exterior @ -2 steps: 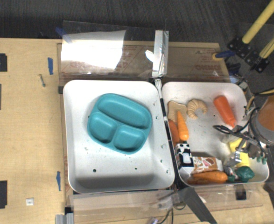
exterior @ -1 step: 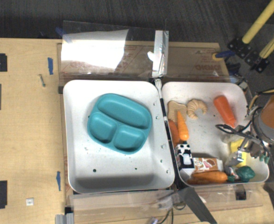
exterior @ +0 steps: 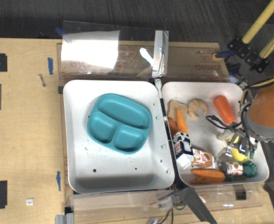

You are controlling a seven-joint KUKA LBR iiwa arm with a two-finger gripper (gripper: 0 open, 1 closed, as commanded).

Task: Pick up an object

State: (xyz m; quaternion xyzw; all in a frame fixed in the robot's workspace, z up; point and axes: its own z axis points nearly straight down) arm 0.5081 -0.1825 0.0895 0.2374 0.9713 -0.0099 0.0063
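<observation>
Toys and small packages, the things on offer for picking, lie crowded in the right-hand shallow white bin (exterior: 207, 88). The two-finger gripper (exterior: 238, 146) sits low over that bin's right side, among black cables, and whether its fingers are open or closed cannot be told; nothing is seen held between them. Just below it lie a small yellow toy (exterior: 239, 156) and a green-ended packet (exterior: 242, 168). Further out are an orange carrot-shaped toy (exterior: 208, 175) along the near wall, a red-and-white carton (exterior: 203, 159), an orange cylinder (exterior: 224, 108), a tan croissant-shaped toy (exterior: 198, 107) and a black-and-white box (exterior: 182, 144). The arm's orange band (exterior: 268, 108) rises at the right. The left-hand white bin (exterior: 80, 162) holds a teal three-compartment plastic tray (exterior: 120, 122).
</observation>
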